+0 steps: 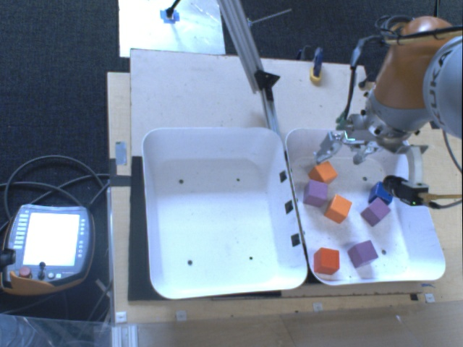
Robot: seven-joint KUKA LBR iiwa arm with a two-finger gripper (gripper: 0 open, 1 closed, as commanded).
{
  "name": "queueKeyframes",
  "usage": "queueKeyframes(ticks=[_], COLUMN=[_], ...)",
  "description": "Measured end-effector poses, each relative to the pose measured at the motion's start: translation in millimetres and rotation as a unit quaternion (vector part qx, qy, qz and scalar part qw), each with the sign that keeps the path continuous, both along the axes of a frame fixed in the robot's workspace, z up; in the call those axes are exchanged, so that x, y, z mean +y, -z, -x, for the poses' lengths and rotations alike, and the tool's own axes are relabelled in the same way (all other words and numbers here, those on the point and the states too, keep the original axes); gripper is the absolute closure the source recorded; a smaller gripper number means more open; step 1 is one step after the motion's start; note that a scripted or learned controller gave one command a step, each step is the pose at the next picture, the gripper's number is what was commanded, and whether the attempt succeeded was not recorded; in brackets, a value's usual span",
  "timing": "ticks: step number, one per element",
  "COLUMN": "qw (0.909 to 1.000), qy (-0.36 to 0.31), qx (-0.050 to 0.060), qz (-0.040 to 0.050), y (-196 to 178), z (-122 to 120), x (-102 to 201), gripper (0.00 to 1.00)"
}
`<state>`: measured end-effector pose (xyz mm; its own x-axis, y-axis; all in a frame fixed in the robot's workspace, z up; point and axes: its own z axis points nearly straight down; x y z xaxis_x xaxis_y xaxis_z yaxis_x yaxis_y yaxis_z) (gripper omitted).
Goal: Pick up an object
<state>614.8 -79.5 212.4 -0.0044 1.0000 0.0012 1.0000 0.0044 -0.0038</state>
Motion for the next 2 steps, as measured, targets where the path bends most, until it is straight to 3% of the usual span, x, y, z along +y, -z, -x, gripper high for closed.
queueKeyframes(ticks=[1,2], qw=[1.0000,1.0000], qy=[0.000,0.001], qx=[-0.002,0.001], qz=[0.0003,0.0003], y=[-2.6,55.6], z=[-0.9,8.1], x=[-0.3,-1.2], gripper=[0.00,0.00])
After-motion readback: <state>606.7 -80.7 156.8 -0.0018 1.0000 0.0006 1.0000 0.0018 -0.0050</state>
